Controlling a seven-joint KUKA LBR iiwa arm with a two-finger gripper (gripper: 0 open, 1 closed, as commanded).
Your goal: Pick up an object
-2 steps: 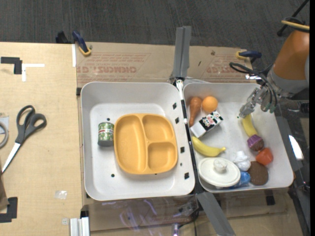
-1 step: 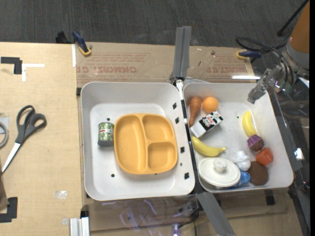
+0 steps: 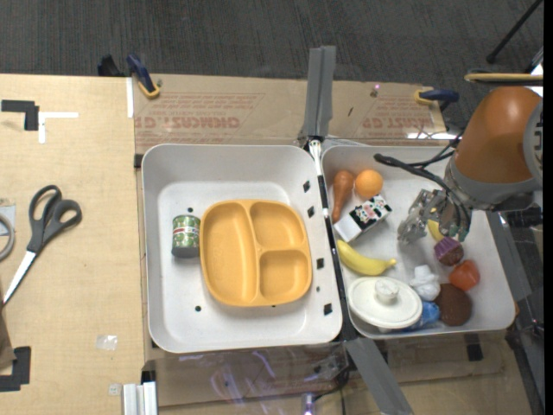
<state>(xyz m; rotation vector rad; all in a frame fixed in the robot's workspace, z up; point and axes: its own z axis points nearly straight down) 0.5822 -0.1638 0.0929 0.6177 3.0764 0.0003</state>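
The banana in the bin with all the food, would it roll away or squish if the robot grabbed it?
The banana is curved and lies flat on the right bin's floor, so it would probably rock or pivot rather than roll. Its skin looks smooth, so it might slip between narrow fingers. If it is real fruit it could bruise; it may be a plastic toy, I can't tell.

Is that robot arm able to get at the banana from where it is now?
Probably yes. The banana lies uncovered in the right bin, with nothing on top, and the gripper hovers just to its right in that bin.
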